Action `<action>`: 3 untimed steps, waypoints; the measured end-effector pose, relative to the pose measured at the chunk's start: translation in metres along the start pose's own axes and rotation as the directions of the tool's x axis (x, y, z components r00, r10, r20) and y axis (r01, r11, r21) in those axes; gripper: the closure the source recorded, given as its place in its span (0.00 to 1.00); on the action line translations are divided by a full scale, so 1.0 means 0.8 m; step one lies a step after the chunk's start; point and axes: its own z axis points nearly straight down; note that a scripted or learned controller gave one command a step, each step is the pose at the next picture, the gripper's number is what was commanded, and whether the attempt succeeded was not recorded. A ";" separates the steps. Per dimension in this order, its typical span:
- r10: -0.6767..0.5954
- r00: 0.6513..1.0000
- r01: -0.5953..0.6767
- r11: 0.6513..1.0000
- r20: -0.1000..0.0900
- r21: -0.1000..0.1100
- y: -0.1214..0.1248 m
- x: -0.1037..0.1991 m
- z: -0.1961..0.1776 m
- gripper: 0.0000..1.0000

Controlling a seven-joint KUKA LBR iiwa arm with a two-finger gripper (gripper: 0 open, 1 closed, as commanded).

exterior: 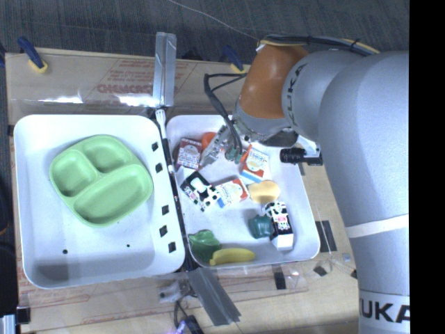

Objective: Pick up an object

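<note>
My gripper (222, 147) hangs low in the back half of the right bin (303, 207), under the orange wrist band. It sits just right of a small red-brown carton (188, 153) and an orange item (208, 139). An orange-and-white carton (255, 161) lies to its right. In front of it lie a black-and-white box (196, 188) and a cow-patterned carton (230, 192). I cannot make out anything held in the gripper.
Further forward in the right bin are a yellow piece (264, 190), a teal object (261, 226), a white cow-patterned carton (280, 227), a green toy vegetable (204, 241) and a banana (232, 256). The left bin (35, 242) holds a green divided plate (102, 179).
</note>
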 end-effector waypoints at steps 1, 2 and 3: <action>0.380 0.925 -0.380 0.925 -0.009 -0.001 0.018 0.012 -0.027 1.00; 0.626 0.780 -0.626 0.780 -0.009 0.001 0.084 0.060 -0.110 1.00; 0.302 0.953 -0.302 0.953 -0.013 0.004 0.019 -0.011 -0.021 1.00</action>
